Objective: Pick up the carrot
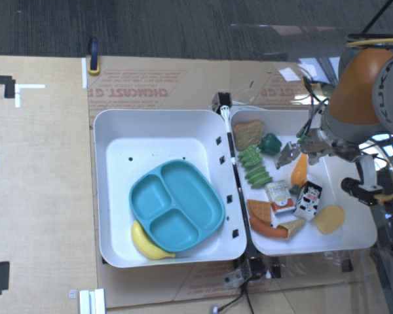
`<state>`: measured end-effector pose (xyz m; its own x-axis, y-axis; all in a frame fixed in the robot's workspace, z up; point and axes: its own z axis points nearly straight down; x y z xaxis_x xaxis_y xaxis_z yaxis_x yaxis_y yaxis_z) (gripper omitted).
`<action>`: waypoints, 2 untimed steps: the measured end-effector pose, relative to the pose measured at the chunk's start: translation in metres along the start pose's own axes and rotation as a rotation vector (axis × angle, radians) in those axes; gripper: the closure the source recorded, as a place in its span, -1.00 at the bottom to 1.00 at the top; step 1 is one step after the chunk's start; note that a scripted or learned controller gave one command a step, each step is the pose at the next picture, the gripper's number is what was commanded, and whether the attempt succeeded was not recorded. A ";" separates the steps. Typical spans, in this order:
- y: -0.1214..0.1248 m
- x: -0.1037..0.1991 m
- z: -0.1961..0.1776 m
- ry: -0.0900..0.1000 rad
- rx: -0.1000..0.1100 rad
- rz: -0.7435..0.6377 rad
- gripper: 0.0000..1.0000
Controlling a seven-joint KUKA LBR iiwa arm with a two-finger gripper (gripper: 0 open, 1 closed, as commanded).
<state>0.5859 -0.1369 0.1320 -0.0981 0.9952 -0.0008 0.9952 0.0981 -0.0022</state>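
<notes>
The carrot point(299, 170), a short orange toy, lies in the right bin point(354, 237) near its middle, tilted with its upper end toward the arm. My gripper point(300, 152) hangs directly over that upper end and covers it. From this angle I cannot make out whether the carrot is gripped. The grey arm with its orange band point(361, 84) reaches in from the upper right.
Around the carrot lie a bread slice point(247, 133), a dark green vegetable point(270, 142), green pods point(254, 165), small cartons point(280, 196), a sausage point(267, 228) and a pale yellow round piece point(329, 219). The left bin point(111, 175) holds a teal divided plate point(177, 205) and a banana point(147, 242).
</notes>
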 end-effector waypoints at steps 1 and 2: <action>0.006 -0.038 0.040 -0.001 -0.002 0.076 -1.00; 0.006 -0.038 0.031 -0.002 -0.003 0.080 1.00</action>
